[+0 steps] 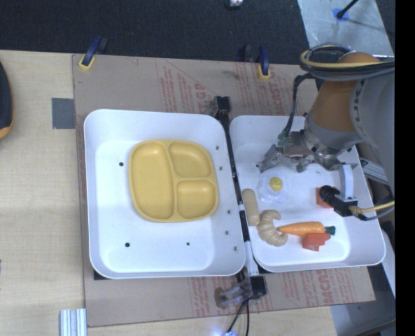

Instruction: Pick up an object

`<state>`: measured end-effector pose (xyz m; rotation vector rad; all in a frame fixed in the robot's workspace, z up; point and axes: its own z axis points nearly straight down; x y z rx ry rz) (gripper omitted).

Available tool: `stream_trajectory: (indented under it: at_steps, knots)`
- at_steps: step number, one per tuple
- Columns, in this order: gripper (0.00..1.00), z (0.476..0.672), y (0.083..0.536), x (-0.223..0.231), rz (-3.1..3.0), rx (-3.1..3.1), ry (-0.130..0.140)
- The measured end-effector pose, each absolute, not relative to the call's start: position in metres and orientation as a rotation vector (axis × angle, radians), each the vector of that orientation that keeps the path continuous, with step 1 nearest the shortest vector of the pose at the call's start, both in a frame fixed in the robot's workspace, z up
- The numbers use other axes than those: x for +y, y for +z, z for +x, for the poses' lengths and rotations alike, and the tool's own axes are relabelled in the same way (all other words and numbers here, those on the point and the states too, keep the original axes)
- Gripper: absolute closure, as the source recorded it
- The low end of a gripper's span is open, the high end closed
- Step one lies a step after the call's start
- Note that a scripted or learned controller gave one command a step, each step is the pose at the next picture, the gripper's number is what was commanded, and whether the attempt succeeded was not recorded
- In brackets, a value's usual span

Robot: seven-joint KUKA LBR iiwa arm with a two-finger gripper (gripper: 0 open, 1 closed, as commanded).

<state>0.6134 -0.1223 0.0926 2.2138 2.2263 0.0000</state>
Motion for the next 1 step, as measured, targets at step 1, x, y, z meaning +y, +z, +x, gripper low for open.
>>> stream_trajectory:
  at_steps: [1]
  knots:
    - [0.0,0.5847,0.0914,-0.1141,2.223,2.228,-0.008]
